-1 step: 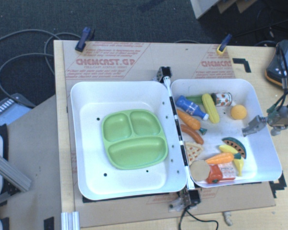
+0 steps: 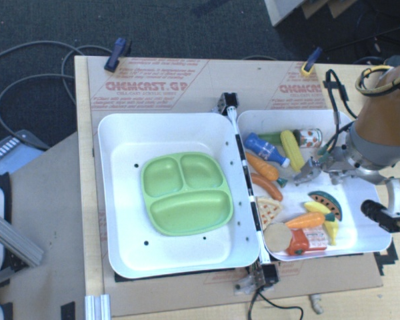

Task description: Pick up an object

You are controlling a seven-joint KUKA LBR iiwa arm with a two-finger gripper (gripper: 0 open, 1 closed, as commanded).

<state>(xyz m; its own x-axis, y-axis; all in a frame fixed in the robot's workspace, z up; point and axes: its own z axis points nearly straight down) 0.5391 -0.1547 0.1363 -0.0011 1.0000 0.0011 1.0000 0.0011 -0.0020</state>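
Observation:
The right bin (image 2: 360, 242) holds several toy foods. Among them are a blue bottle (image 2: 267, 149), a yellow corn cob (image 2: 292, 149), an orange carrot (image 2: 262, 167) and a red sausage (image 2: 267, 188). A pizza slice (image 2: 268, 211), a watermelon slice (image 2: 326, 203), a banana (image 2: 316, 208) and a round tan cookie (image 2: 277, 236) lie nearer the front. My gripper (image 2: 309, 170) is low inside this bin, just right of the carrot and below the corn, over bare bin floor. Nothing is visibly in its grasp.
The left bin (image 2: 120, 145) holds a green divided plate (image 2: 185, 193). A small red-and-white can (image 2: 310, 137) lies at the right bin's back wall. Two clamps (image 2: 116, 53) (image 2: 311, 61) sit at the cardboard's far edge. The arm's orange band (image 2: 385, 115) is above the right bin's right side.

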